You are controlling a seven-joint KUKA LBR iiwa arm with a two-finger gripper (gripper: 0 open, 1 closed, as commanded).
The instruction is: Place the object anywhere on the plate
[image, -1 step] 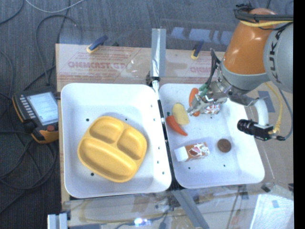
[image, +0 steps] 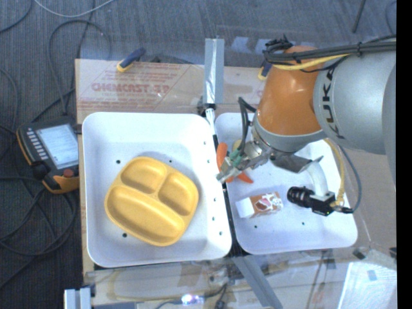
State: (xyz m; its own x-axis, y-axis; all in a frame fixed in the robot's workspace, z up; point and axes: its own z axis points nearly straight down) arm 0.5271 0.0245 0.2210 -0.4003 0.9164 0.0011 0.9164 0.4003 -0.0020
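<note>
Highest in the view and so closest to the lens, the arm (image: 302, 108) with its orange band reaches in from the right and leans down over the right bin (image: 296, 237). Its gripper (image: 233, 165) sits low by that bin's left wall, right at an orange, carrot-like object (image: 222, 153), which shows on either side of it. This is likely the thing to be picked, since the gripper is set over its middle. Whether the gripper is open or closed on it cannot be told from this angle. A small white and red-brown packet (image: 261, 204) lies near, toward the front of the same bin and apart from the gripper. The yellow divided plate (image: 151, 201) rests in the left bin (image: 96, 131), nothing on it, beyond the two adjoining walls. By my reading the task stands at the grasp, and a lift clear of those walls would be needed before any placing.
</note>
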